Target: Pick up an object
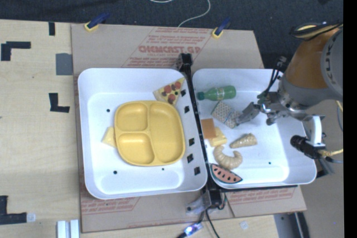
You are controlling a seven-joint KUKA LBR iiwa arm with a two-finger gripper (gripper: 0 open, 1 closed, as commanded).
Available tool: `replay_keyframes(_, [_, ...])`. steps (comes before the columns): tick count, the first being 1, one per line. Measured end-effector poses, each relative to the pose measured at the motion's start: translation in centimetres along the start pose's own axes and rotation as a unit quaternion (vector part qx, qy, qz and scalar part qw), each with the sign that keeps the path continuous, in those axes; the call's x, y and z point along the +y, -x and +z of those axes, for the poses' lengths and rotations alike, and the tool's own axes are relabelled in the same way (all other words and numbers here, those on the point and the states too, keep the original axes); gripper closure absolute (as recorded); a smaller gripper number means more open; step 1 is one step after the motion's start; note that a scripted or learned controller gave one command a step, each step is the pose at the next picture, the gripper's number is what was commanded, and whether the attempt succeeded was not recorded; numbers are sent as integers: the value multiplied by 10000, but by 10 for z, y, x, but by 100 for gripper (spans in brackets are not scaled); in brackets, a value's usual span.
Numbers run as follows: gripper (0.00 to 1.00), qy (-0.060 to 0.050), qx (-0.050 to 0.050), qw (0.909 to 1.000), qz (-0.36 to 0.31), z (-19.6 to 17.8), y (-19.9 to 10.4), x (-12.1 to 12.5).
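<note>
The right bin (279,173) holds several toy foods: a green bottle (216,93) lying on its side at the back, a grey checkered piece (223,112), an orange-yellow block (212,132), a tan shell-like pastry (244,141), a curved beige piece (228,159) and a watermelon slice (226,176) at the front edge. My gripper (249,114) reaches in from the right, low over this bin. Its tip lies just right of the checkered piece and above the pastry. Nothing is visibly held.
The left bin (95,120) carries a yellow divided plate (149,132), a pizza slice (170,92) at its back right and a yellow wedge (107,136) poking out at the plate's left. A black divider (192,120) separates the bins. The arm (312,72) looms over the right bin's right side.
</note>
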State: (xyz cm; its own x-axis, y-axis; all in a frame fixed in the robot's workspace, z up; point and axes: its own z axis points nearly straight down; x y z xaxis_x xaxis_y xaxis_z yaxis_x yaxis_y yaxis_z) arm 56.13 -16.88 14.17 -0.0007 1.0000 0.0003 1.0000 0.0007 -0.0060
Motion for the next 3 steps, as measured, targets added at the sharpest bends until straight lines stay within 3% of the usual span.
replay_keyframes(1, [0,-1,0,10000,-3,54,-1,-1])
replay_keyframes(2, [100,12,3,10000,-11,41,-2,0])
replay_keyframes(3, [100,52,-8,10000,-4,-22,1,1])
